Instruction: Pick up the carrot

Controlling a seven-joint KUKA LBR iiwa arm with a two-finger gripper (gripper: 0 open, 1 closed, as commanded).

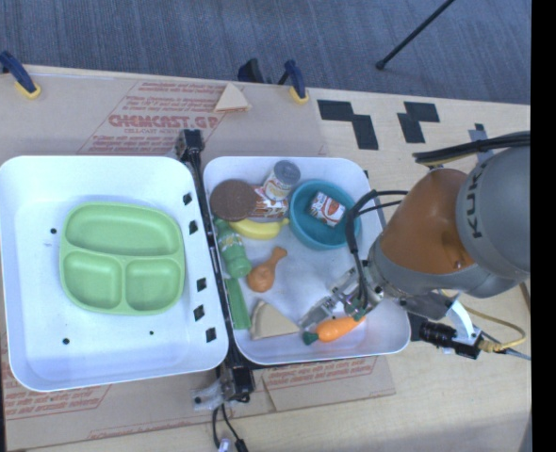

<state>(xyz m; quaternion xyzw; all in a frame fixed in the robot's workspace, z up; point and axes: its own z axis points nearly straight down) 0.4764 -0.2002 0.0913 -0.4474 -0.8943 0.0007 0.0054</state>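
Note:
The carrot point(338, 329) is small and orange with a green tip. It lies along the front wall of the right bin point(377, 339), near the bin's front right corner. My gripper point(337, 307) hangs low directly over it, its metal tip touching or almost touching the carrot's upper side. The grey arm with its orange band point(429, 234) comes in from the right and covers the bin's right edge. The view is too coarse to show whether the carrot sits between the jaws.
The right bin also holds a blue bowl point(318, 219) with a packet inside, a banana point(256, 228), a brown disc point(233, 199), a small jar point(280, 181), a green bottle point(233, 257), a drumstick point(266, 271) and a tan wedge point(273, 321). A green divided plate point(122, 257) lies in the left bin point(24, 252).

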